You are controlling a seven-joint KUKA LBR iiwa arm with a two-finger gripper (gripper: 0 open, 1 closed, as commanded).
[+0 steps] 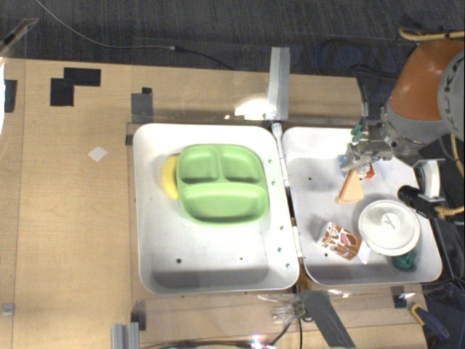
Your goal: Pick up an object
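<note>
Jaws (pixel 361 167): state unclear | arm bent over right bin (pixel 312 195), above orange wedge (pixel 351 189)

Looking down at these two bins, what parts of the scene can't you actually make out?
- Yellow thing in the left bin: mostly hidden beneath the green tray.
- Teal thing in the right bin: partly covered by the white lid.
- Tool: too small and cluttered to judge its grip on the orange wedge.
- Patterned packet: print too small to read.
</note>
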